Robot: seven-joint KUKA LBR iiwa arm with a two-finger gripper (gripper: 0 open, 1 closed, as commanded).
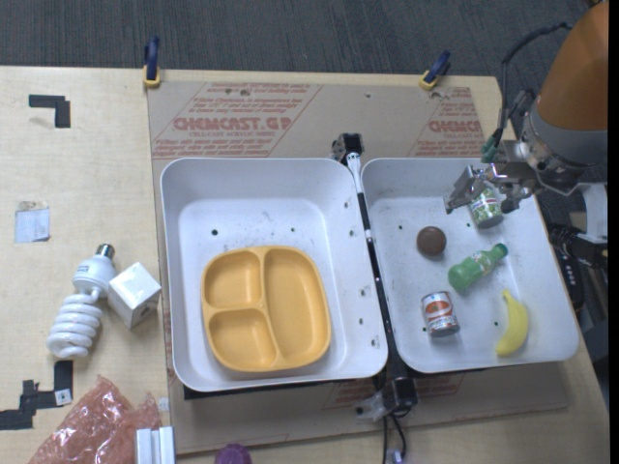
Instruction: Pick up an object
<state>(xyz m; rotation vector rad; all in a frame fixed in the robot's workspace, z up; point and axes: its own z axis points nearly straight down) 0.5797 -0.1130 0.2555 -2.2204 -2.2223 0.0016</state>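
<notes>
Gripper [486, 193] hangs at the upper right of the frame, over the top of the right bin [397, 341], its fingers closed on a small clear jar [486, 208] with a green label. Just below and left lies a brown ball [431, 241]; lower down are a green bottle [475, 268], a can [440, 313] and a banana [514, 324] at the lower right. At centre, the left bin [184, 259] holds a yellow tray [264, 308]. On the far left lie a bulb [79, 305] and a white cube [133, 294].

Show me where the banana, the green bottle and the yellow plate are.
banana [514, 325], camera view, middle of its curve
green bottle [474, 269], camera view, its body
yellow plate [290, 303], camera view, floor of its large compartment
</notes>
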